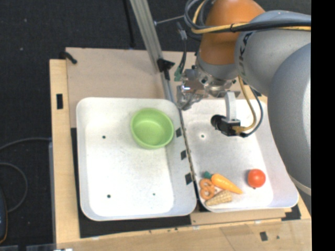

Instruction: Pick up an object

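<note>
In the left bin point(104, 192) a green bowl point(152, 128) stands upright near the far right corner. The right bin point(235, 150) holds an orange carrot point(226, 182), a pretzel point(207, 188) and a pale corn cob point(220, 197) bunched at its near left corner. A red tomato point(256, 178) lies a little to their right. My gripper point(187, 94) hangs over the far left corner of the right bin, close to the divide between the bins, well apart from all these objects. Nothing is seen held in it.
A slanted metal post point(149, 35) rises behind the bins, just left of the gripper. The arm's grey body and orange band point(230, 30) cover the far right of the right bin. A black cable loop point(230, 125) dangles over that bin.
</note>
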Robot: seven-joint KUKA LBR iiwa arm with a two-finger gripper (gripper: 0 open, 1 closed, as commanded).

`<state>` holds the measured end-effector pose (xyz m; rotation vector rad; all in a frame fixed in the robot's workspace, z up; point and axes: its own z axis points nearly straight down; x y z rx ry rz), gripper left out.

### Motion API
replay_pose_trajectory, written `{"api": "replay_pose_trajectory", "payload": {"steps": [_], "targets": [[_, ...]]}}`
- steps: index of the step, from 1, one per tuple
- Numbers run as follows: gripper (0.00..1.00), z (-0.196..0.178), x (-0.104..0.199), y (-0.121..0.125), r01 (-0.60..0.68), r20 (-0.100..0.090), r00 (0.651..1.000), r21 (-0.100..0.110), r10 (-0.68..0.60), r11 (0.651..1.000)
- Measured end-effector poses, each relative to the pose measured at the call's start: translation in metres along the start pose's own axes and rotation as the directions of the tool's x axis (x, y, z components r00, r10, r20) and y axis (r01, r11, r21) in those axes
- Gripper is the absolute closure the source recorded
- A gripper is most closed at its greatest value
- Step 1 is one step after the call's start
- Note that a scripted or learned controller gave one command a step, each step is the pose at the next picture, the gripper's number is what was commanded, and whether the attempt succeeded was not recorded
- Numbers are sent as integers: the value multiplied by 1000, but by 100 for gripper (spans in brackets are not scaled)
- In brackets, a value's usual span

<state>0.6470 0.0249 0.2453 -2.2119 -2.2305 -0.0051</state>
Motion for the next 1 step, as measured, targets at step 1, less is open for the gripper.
{"api": "replay_pose_trajectory", "payload": {"steps": [1], "targets": [[100, 2, 62, -9, 0, 0, 1000, 5, 0, 1000]]}}
